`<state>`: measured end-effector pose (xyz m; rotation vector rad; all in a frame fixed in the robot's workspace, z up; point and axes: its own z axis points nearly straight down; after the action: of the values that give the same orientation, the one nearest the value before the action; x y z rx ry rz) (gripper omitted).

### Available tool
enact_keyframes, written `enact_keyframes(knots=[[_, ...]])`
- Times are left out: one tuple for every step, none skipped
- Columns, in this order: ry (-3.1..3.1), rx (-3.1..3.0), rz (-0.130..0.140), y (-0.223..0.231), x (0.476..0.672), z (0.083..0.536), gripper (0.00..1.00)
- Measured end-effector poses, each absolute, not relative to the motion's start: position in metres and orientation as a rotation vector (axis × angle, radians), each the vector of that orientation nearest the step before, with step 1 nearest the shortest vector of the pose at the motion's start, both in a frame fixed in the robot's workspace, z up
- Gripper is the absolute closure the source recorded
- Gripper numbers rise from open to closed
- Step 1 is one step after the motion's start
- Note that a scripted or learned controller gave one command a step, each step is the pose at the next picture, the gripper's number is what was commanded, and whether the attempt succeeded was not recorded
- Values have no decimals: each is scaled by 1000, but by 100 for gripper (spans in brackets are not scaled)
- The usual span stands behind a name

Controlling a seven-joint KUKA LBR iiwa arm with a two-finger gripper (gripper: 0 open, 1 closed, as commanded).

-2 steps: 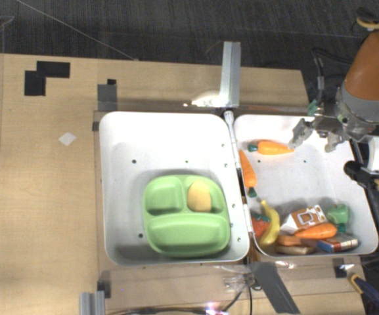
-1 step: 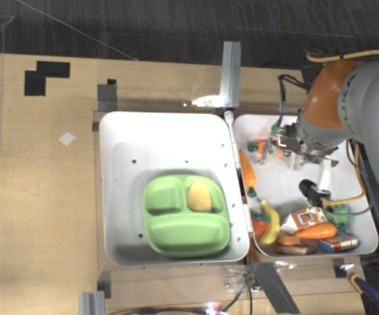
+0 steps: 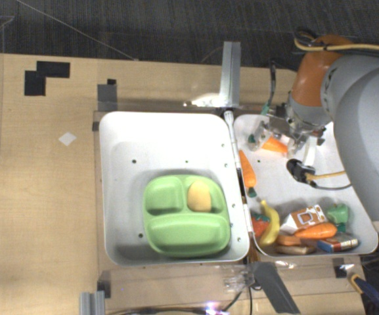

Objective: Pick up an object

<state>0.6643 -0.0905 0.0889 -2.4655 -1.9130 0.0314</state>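
Wooden bench, glossy white bins (image 3: 110, 176) | jaws (image 3: 282, 136) seemingly gripping smooth orange wedge (image 3: 274, 146) | lime compartment tray (image 3: 186, 215)

The left bin (image 3: 117, 176) has open floor along its back and left side; a green divided plate (image 3: 186, 216) with a yellow fruit (image 3: 200, 195) takes up its front. In the right bin (image 3: 268, 176), toys (image 3: 304, 231) crowd the front edge, a carrot (image 3: 246, 169) lies along the dividing wall, and the arm (image 3: 366, 149) overhangs the right side, perhaps covering more.

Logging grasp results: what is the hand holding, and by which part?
Cannot be told: the hand sits low in the right bin over an orange piece.
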Motion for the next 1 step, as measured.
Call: enact_keyframes(knots=[[-1920,-2454,31,-87,665,99,100]])
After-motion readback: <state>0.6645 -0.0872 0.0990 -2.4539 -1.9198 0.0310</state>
